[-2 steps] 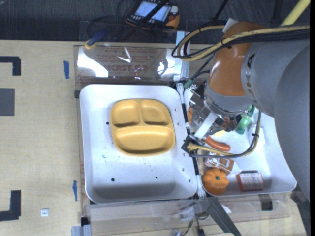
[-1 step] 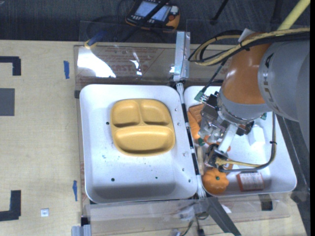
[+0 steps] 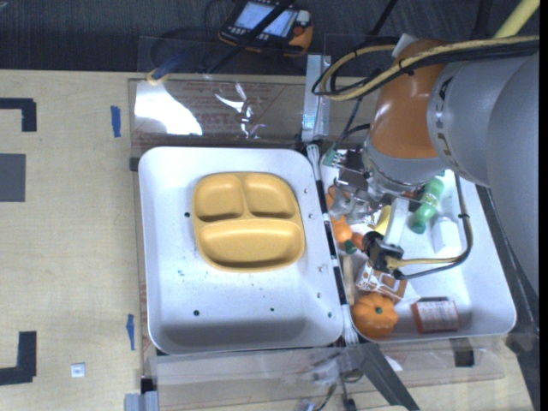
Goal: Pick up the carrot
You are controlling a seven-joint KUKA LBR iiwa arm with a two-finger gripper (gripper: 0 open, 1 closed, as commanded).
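Note:
The carrot [image 3: 343,232] is a small orange piece lying at the left edge of the right bin [image 3: 488,294], close to the wall between the bins. My gripper [image 3: 363,205] hangs low in that bin just above and to the right of the carrot, under the grey arm and its orange band [image 3: 409,120]. The gripper body and cables cover part of the carrot. Nothing is visibly lifted off the bin floor.
A yellow divided plate [image 3: 248,219] lies in the left bin [image 3: 171,298]. In the right bin are a green bottle [image 3: 426,205], a round orange fruit [image 3: 375,313], a reddish box [image 3: 437,315] and a small printed packet [image 3: 383,281]. A handheld pendant [image 3: 264,22] sits behind the bins.

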